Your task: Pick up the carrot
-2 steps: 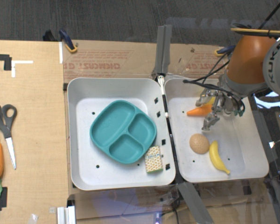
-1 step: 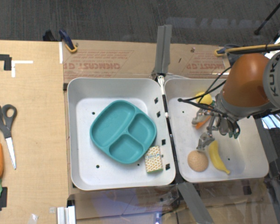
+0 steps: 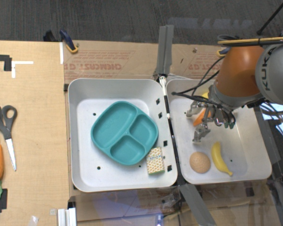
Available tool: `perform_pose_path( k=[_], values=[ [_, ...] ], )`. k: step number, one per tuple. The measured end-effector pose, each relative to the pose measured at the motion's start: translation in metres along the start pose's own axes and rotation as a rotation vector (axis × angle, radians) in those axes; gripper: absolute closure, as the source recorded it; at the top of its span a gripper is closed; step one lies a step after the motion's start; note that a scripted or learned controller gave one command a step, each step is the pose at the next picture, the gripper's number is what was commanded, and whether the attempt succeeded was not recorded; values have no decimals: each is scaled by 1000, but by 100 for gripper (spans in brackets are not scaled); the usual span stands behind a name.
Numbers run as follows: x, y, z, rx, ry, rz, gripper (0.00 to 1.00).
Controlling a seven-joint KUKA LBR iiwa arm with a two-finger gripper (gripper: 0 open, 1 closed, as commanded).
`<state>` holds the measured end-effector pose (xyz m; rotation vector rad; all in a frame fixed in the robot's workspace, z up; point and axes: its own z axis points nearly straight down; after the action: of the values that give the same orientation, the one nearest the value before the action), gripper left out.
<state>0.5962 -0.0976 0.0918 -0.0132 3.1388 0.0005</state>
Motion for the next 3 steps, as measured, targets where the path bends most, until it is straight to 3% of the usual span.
perform_pose_path(
  k=[2, 3],
  values=[
    [-31, -8, -1, 1, -2, -28, 0],
    [-33, -34, -2, 2, -4, -148, 0]
  ],
)
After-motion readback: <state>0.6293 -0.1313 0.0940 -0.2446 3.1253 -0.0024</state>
